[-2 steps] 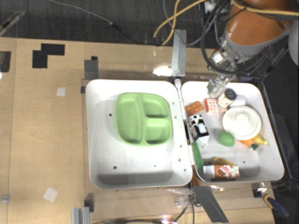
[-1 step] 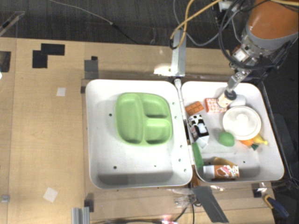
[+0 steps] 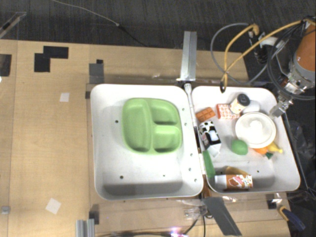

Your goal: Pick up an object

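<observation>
Now | bottle point(image 3: 236, 180) lies flat, long axis left-right | tool point(image 3: 279, 107) state: cannot tell

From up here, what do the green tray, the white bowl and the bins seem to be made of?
Green tray: probably moulded plastic, matte; its colour is even and its compartment edges soft and rounded.
White bowl: plastic or glazed ceramic, can't tell which; smooth, bright and slightly glossy.
Bins: likely formed plastic or painted sheet metal; thin white walls with rounded corners and a dull sheen.

bench point(image 3: 44, 147): pale wood, black patches | floor point(image 3: 123, 9): dark carpet, thin cable
</observation>
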Robot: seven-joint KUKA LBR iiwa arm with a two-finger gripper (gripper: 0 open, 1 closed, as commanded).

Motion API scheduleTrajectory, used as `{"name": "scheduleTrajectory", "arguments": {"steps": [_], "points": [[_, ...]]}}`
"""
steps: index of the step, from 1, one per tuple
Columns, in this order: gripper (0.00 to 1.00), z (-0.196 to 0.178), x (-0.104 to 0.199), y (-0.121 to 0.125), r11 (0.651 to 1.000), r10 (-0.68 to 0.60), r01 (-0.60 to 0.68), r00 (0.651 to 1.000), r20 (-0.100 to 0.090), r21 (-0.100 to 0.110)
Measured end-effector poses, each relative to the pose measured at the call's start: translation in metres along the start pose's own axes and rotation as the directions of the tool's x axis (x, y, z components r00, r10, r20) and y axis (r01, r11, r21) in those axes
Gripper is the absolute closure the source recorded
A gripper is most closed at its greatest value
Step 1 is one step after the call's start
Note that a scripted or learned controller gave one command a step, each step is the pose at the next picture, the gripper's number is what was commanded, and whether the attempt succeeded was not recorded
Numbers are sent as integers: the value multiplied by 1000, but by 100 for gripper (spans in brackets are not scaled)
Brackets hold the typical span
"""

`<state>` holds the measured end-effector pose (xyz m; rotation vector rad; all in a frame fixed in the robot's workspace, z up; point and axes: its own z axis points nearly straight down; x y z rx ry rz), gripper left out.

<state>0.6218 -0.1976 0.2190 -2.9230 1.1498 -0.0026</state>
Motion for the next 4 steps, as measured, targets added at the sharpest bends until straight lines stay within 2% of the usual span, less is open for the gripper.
{"name": "scheduleTrajectory", "arguments": {"steps": [1, 2, 3, 4], "points": [[100, -32, 15, -12, 962, -275, 275, 962, -5, 2], [100, -37, 25, -14, 860, -511, 511, 860, -5, 1], [100, -26, 40, -28, 851, -524, 524, 851, -4, 1], [100, -20, 40, -28, 850, -526, 526, 850, -4, 1]]}}
